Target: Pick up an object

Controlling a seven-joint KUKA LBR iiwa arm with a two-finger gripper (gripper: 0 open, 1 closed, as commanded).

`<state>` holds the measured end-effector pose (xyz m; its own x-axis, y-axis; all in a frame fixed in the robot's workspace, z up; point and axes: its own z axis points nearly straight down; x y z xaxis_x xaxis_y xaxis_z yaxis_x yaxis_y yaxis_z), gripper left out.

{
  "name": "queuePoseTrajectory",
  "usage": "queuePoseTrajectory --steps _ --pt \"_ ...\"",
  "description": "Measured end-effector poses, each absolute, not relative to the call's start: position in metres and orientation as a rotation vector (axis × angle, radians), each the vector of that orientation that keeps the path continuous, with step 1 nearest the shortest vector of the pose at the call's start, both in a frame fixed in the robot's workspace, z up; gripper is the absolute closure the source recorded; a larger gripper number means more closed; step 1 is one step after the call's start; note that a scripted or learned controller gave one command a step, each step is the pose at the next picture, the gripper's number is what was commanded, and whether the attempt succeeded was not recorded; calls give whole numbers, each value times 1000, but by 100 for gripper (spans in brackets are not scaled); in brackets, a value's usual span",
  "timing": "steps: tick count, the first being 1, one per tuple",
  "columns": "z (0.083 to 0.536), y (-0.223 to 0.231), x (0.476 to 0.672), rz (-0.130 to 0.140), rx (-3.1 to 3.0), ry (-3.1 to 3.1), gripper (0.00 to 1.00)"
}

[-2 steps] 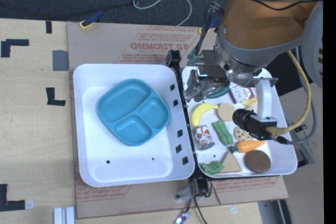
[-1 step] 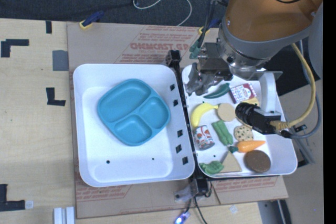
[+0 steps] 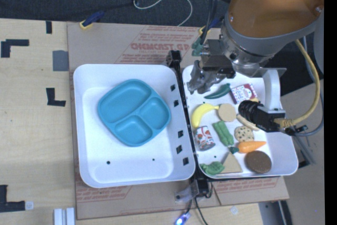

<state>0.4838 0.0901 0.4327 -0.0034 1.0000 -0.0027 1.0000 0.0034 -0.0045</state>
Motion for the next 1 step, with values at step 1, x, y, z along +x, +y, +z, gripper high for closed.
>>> queuePoseTrajectory --steps 1 --pt "469 78 484 -4 -2221 -2224 100"
